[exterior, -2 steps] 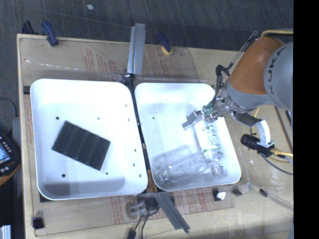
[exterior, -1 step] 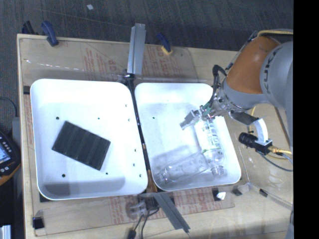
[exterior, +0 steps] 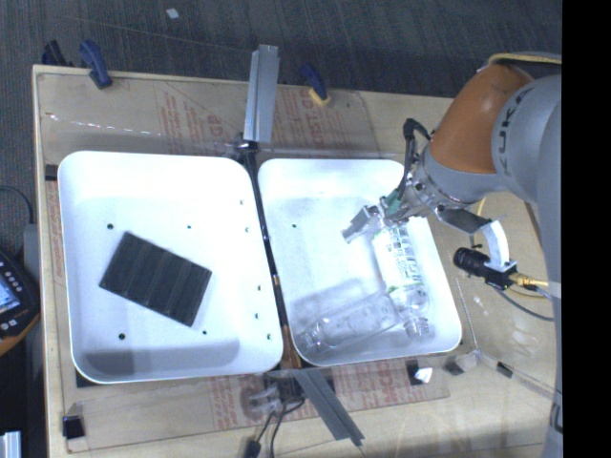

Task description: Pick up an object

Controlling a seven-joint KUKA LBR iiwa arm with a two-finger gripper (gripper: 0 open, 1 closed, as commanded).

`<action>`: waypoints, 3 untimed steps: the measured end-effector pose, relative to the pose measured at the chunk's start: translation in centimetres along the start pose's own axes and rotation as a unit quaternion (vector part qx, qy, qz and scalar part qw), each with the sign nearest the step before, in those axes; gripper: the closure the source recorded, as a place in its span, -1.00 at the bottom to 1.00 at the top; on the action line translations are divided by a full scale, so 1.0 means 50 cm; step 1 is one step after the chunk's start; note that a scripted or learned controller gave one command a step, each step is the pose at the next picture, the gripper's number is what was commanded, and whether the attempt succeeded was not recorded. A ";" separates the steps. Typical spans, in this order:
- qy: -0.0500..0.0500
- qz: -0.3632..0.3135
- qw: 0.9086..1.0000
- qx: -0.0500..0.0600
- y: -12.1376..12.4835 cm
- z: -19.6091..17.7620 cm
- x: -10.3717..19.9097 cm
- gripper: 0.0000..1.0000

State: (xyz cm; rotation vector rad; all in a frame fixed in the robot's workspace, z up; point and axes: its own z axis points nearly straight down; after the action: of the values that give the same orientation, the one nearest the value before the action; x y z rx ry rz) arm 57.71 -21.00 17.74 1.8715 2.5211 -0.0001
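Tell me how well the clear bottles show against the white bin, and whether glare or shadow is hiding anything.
Camera view: the two clear plastic bottles blend into the right bin, low contrast, edges soft; a soft shadow lies along the left bin's near wall; the dark ridged panel stands out sharply; the gripper is slightly blurred; no strong glare.

White bins, dark slab, clear plastic

Both bins [exterior: 153,165] are plain white. In the left one lies a black ribbed slab [exterior: 156,278], its surface lined with darker grooves. The right bin [exterior: 325,175] holds two clear, colourless bottles [exterior: 406,275], glinting pale. The arm [exterior: 516,122] is grey with an orange band. The counter [exterior: 477,389] is pale tan with faint red print, blue clamps [exterior: 95,65] along its far edge.
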 end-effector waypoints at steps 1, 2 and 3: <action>0.001 0.016 1.000 0.001 -0.074 -0.022 0.023 -1.00; 0.000 -0.063 0.998 0.000 -0.039 -0.033 0.015 -1.00; 0.000 -0.063 0.998 0.000 -0.039 -0.033 0.015 -1.00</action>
State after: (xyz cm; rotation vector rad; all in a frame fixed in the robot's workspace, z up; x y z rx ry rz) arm 55.61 -20.86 19.39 1.7082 2.6343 -0.0003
